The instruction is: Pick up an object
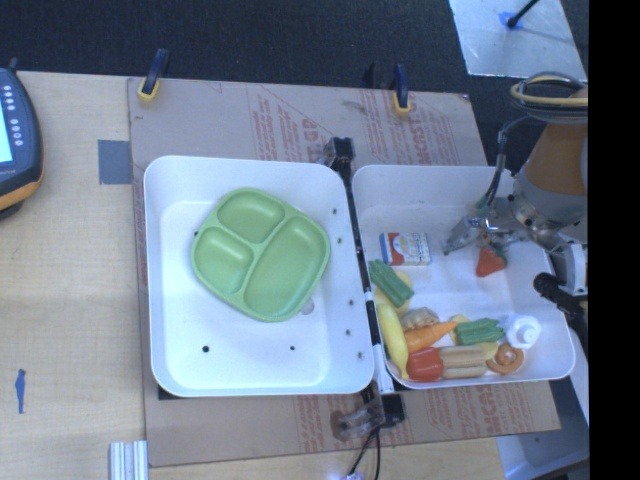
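Two white bins sit side by side on the bench; the left bin point(165, 268) carries a green divided plate point(262, 253) lying flat and tilted a little off square, while the right bin point(420, 183) holds the clutter I am meant to choose from. My arm point(555, 163) comes in from the right and my gripper point(490, 236) hangs over the upper right part of that bin — low, near the floor; whether it is spread or clenched I cannot tell from this slant. A small red piece point(491, 262) lies just below the gripper, touching it or very nearly so; I judge it the thing being gone for, though nothing here shows it gripped, so I count it as not yet picked up. It sits by itself on bare white floor, well apart from the heap, which is likely why it is the target — room on both sides for a clean close. The others crowd the bin's lower edge: a small carton point(405, 249) near the middle, a green block point(390, 282) beside the dividing wall, a banana point(392, 336), a carrot point(432, 334), a red tomato point(424, 364) and a white bottle point(523, 330) pressed together, harder to get at singly.
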`<act>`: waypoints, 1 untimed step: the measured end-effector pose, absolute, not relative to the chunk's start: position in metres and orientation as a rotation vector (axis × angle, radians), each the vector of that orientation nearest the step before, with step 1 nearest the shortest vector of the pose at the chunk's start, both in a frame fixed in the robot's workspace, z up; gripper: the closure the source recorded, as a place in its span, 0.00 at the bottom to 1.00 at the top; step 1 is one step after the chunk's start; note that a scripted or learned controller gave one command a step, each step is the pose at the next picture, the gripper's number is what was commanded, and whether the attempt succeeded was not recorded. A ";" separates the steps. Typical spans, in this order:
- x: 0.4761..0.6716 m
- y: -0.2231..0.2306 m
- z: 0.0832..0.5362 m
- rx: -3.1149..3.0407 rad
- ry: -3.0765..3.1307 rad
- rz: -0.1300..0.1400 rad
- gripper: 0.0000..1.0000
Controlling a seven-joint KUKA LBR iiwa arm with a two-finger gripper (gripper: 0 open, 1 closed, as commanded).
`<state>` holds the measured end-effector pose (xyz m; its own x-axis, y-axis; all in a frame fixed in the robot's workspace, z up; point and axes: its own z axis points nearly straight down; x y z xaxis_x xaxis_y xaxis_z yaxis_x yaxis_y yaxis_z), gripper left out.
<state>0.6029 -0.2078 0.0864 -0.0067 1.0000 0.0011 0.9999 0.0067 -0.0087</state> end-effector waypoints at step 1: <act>0.631 -0.213 0.243 -2.226 -2.239 -0.011 0.00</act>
